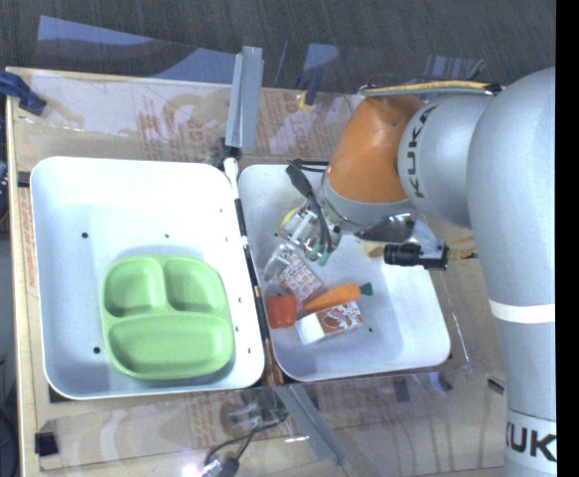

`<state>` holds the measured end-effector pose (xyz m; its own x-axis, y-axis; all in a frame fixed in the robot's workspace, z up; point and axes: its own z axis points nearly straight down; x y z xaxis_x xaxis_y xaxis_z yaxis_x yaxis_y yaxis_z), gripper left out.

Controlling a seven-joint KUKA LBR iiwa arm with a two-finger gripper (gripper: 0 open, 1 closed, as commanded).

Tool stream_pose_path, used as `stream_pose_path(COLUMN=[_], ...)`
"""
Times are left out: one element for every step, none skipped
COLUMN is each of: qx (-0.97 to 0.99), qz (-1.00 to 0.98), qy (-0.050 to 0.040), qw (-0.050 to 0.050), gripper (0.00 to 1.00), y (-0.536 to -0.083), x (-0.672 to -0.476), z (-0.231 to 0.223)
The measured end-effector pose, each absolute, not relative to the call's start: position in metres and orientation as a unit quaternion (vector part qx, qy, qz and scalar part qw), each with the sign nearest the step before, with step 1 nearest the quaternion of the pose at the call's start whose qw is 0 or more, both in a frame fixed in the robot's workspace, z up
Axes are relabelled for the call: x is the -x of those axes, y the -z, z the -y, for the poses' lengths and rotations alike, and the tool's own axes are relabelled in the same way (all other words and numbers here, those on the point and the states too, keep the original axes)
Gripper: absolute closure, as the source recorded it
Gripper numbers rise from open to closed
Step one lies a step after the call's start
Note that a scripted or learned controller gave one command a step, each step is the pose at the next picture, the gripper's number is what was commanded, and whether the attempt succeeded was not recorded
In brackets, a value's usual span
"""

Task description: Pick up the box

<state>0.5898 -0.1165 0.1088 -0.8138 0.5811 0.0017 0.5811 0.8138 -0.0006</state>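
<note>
A small white box with a red label (335,320) lies on its side near the front of the right bin (423,341). Just above it lies an orange carrot (331,295), and a red piece (281,311) sits at its left. A small brown patterned packet (300,278) lies between these and my gripper (287,256). The gripper hangs low over the left part of the right bin, directly above and to the left of the packet, a short way up-left of the box. Its tips sit against the packet's upper edge; I cannot tell whether anything is gripped.
The left bin (71,197) holds a green divided tray (167,316) toward its front. The wall between the two bins (241,237) runs close to the gripper's left. The arm's orange band (368,152) and grey body cover the right bin's back right.
</note>
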Motion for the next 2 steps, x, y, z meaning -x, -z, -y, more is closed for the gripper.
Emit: stream_pose_path(qx=[0.303, 0.119], qz=[0.953, 0.993], qy=[0.0002, -0.0005], qw=[0.0, -0.002], gripper=[1.0, 1.0], y=[-0.12, -0.195], x=[-0.591, -0.633], z=[0.116, 0.152])
